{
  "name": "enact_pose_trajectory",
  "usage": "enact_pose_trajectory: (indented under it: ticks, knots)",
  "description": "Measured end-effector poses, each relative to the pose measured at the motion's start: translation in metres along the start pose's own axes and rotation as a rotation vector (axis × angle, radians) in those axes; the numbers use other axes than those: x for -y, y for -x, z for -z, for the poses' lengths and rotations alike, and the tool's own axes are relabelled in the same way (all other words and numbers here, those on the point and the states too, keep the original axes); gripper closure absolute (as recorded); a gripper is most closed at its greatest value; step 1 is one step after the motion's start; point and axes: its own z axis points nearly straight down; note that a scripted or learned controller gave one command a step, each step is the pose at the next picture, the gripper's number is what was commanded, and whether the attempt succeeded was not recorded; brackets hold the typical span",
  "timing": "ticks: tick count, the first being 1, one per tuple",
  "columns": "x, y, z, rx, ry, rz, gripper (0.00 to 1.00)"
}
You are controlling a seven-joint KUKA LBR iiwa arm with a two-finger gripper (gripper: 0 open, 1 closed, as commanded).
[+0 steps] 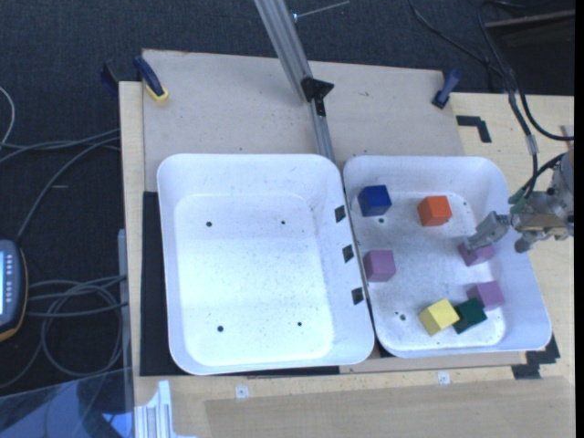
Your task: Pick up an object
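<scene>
The right bin (511, 199) holds several small blocks. A blue block (374, 200) and an orange block (434, 210) lie toward its back. One purple block (380, 265) sits near its left wall, and another purple block (489, 293) lies at the front right. A yellow block (439, 316) and a dark green block (471, 315) touch at the front. My gripper (500, 236) reaches in over the bin's right wall, low and just above a third purple block (476, 255), which it partly hides.
The left bin (173, 245) stands beside the right one, joined by black clips along the shared wall. A slanted metal rail (290, 44) crosses the board behind the bins. Cables (520, 108) hang by the arm at the right.
</scene>
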Motion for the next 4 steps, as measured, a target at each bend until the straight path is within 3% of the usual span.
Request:
enact_pose_trajectory:
  ticks: [1,2,4]
  knots:
    - [0.000,0.000,0.000,0.000,0.001,-0.001,0.00]
    - [0.000,0.000,-0.063,-0.002,-0.006,-0.002,0.00]
    - [-0.002,-0.007,-0.146,-0.001,-0.004,-0.001,0.00]
